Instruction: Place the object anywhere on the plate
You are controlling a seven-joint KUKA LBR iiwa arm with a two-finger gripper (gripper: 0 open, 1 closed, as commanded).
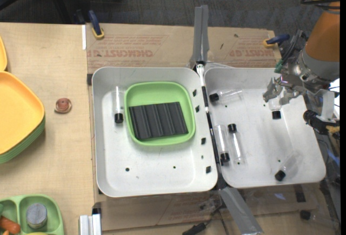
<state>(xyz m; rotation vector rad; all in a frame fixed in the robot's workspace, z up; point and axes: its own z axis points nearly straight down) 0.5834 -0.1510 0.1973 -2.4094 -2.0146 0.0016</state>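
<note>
Gripper (281,94): I hovered over the right bin (259,126); grip unclear.
Tubes (231,142): 5 lay there, 1 beside the plate (159,115).
Progress: plate bore no tube; pick and placing remained.

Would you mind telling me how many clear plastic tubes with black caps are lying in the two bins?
5, maybe 6. One lies in the left white bin beside the green plate. Right bin. A black cap below the end effector may mark another.
</note>
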